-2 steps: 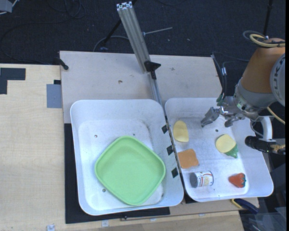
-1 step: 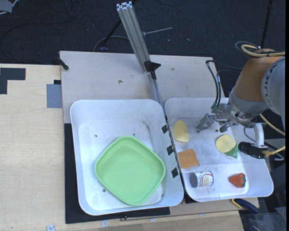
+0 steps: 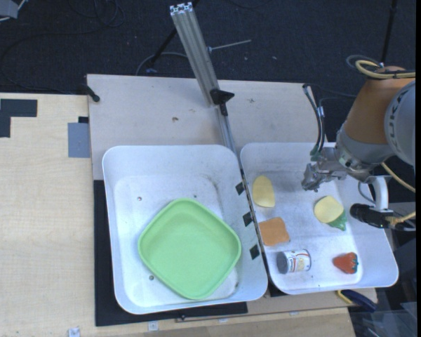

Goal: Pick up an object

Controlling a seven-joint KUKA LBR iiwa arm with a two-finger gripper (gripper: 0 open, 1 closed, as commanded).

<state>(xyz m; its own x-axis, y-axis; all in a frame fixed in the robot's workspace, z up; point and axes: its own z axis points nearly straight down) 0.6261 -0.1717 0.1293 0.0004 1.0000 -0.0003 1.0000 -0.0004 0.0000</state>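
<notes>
I'm seeing the gripper (image 3: 313, 179) hovering over the right bin (image 3: 379, 276), just left of the yellow-green piece (image 3: 329, 210); its grasp I cannot tell.

You are looking at two white bins (image 3: 119, 188) of smooth plastic, faintly scuffed, set on a pale matt board (image 3: 266, 111). In the left bin lies a green plate (image 3: 189, 248) of smooth, softly glossy plastic. The right bin (image 3: 379, 272) holds a small can (image 3: 294, 261) with a shiny metal end and a paper-like label. A ribbed aluminium rail (image 3: 196, 48) looks brushed and dull. To your left, the table (image 3: 35, 216) shows light wood grain.
</notes>
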